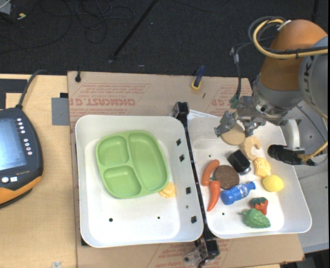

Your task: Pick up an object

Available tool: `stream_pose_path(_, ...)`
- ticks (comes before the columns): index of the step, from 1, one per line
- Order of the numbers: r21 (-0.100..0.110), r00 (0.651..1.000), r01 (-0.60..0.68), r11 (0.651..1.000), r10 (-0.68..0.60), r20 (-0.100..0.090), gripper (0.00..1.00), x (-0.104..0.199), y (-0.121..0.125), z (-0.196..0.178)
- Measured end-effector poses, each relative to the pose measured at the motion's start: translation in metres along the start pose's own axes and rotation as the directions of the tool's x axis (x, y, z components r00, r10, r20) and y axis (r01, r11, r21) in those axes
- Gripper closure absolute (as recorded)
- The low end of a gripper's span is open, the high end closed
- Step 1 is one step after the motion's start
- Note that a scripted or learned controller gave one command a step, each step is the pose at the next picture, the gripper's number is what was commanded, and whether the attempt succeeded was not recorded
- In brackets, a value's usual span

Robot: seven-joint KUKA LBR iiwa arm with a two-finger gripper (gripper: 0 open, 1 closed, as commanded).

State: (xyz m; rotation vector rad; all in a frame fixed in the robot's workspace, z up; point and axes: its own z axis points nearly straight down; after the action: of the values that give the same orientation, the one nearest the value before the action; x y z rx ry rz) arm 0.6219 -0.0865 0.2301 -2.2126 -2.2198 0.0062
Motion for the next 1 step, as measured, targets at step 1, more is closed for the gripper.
stream_pose_path(1, 0.003, 1.0, 0.0, 1.0, 0.0, 0.0, 1.0, 0.0466, -0.0279, 0.0153)
